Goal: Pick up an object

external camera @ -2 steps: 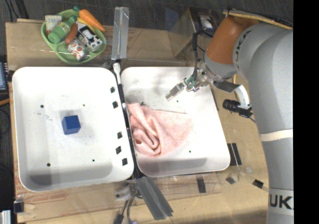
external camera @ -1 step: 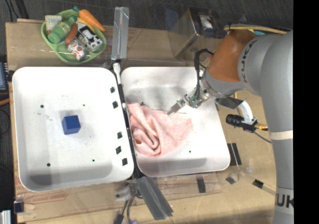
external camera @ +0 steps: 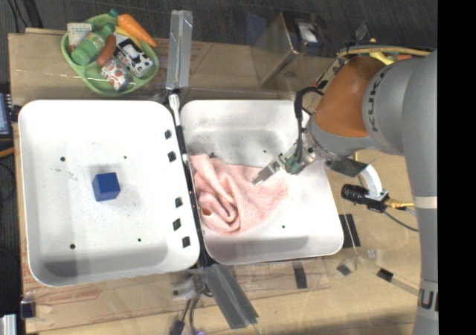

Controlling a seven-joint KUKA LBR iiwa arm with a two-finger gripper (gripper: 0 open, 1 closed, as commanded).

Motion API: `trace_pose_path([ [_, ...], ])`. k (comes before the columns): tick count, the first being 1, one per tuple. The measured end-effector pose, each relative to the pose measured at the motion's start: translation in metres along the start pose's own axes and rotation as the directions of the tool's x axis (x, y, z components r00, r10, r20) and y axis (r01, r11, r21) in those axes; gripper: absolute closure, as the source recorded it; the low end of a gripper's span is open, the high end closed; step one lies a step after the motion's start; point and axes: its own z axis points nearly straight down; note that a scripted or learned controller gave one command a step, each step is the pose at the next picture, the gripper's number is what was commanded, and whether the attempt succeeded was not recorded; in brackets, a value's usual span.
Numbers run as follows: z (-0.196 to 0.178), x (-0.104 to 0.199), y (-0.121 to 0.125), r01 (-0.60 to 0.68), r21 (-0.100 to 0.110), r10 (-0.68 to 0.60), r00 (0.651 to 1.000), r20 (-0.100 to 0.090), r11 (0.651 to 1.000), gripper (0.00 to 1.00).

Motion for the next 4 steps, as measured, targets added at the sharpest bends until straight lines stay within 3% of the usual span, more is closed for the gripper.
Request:
trace_pose_path([
  [1, -0.004, 0.014, -0.025, 0.027, 0.0, -0.027, 1.0, -0.001, 1.0, 0.0],
  [2, 0.014, 0.069, 0.006, 0.087, -0.001, -0.087, 0.996, 0.001, 0.996, 0.0],
  [3, 0.015, 0.004, 0.033, -0.183, -0.002, 0.183, 0.983, 0.002, 0.983, 0.0],
  [4, 0.016, 0.056, 0.011, -0.131, 0.0, 0.131, 0.991, -0.001, 0.991, 0.0],
])
